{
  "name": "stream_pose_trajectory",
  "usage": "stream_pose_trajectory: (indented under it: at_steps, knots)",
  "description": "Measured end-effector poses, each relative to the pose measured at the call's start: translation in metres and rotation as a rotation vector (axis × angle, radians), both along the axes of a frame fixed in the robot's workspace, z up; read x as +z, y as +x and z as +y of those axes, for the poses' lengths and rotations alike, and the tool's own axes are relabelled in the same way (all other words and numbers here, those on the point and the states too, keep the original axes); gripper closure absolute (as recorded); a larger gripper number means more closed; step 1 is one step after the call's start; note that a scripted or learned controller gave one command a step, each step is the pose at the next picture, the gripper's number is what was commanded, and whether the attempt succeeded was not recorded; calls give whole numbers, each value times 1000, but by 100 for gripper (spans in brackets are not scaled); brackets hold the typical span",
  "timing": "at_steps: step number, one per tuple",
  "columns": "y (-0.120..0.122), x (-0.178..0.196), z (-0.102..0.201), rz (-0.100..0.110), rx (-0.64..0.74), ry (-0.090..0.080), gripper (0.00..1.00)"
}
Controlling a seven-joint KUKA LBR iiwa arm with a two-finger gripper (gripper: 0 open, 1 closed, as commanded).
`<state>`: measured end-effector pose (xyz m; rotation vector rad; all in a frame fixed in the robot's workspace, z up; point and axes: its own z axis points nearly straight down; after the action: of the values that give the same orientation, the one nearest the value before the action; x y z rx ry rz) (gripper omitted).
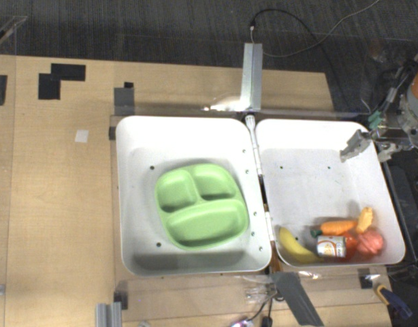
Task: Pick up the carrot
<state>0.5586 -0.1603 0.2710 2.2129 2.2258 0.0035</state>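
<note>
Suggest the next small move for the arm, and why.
Probably bring the tool toward the near edge of the right bin, stopping above the carrot. The tool sits at the bin's far right edge, well apart from the carrot, which lies crowded between the banana, a small can and a red fruit.

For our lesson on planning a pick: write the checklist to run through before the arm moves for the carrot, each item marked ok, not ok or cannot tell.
1. Carrot in view in the right bin: ok.
2. Gripper above that bin: ok.
3. Gripper over the carrot: not ok, it is near the far right corner.
4. Room around the carrot: not ok, can, red fruit and yellow piece crowd it.
5. Banana apart from the carrot: ok.
</note>
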Motion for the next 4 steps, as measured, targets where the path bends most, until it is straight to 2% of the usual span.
stream_pose_trajectory:
  at_steps: [1,2,3,4]
  knots:
    - [-66,-77,-13,0,38,0,0]
    - [-69,-179,-27,-7,103,-3,0]
    - [-66,-180,17,-15,199,-8,0]
    - [-65,-180,8,-17,413,-7,0]
